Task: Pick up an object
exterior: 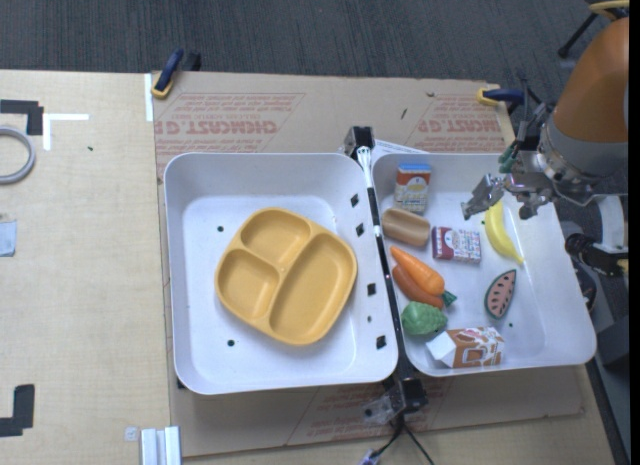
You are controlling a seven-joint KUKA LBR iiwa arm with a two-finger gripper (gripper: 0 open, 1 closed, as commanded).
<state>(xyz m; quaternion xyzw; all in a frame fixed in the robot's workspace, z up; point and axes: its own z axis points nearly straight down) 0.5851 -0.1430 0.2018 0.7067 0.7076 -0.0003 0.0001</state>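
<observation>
My gripper hangs over the upper right part of the right bin, below the arm's orange band. Its two dark fingers stand spread apart, so it is open. The far end of a yellow banana lies just under and between the fingertips; I cannot tell whether they touch it. Left of the banana lie a red and white box, a hot dog and a small carton. A carrot, a green vegetable, a watermelon slice and an orange carton lie nearer the front.
The left bin holds a yellow divided plate. A black-clipped ridge separates the two bins. Cardboard lies under both bins, and the arm's body takes up the right edge beside the right bin.
</observation>
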